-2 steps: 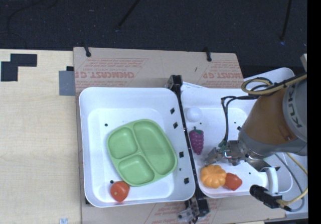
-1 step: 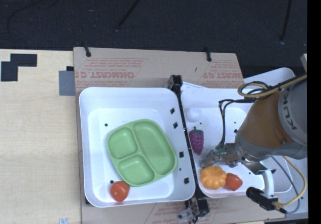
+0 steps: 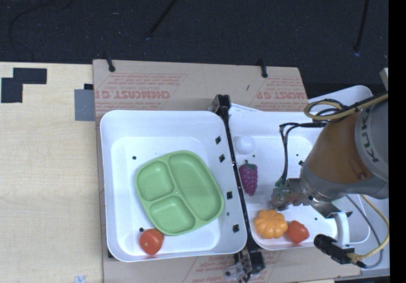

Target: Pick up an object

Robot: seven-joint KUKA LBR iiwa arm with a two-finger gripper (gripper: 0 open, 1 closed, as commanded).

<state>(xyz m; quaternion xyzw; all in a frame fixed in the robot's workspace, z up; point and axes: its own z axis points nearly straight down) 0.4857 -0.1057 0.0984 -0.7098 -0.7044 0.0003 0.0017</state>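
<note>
Toy pumpkin (image 3: 271, 223), orange and lobed, lies in the right bin (image 3: 298, 132) just below and slightly left of the claw (image 3: 283, 197), close to it but not held. Whether the claw is spread or pressed together cannot be told; it is a dark blur under the wrist of the grey arm (image 3: 374, 142), whose orange band (image 3: 336, 148) reaches in from the right.

Just right of the pumpkin, and below the claw, sits a small red tomato (image 3: 297, 231), touching or nearly touching it. To the claw's left, near the divider between the bins, lies a purple bunch of grapes (image 3: 248, 177). Above the grapes, up and left of the claw, rests a small white ball (image 3: 244, 144).

Well to the claw's left, the left bin (image 3: 120, 129) holds a green divided plate (image 3: 179, 192) and a second red tomato (image 3: 151, 241) by the plate's lower corner.

The pumpkin looks like a light, hollow plastic toy: probably stiff, smooth and somewhat slippery, not fragile. Its rounded shape could squirt out of a shallow pinch. A grip across its widest middle, fingers set into the grooves between lobes, seems safest, approached from the side away from the tomato.
</note>
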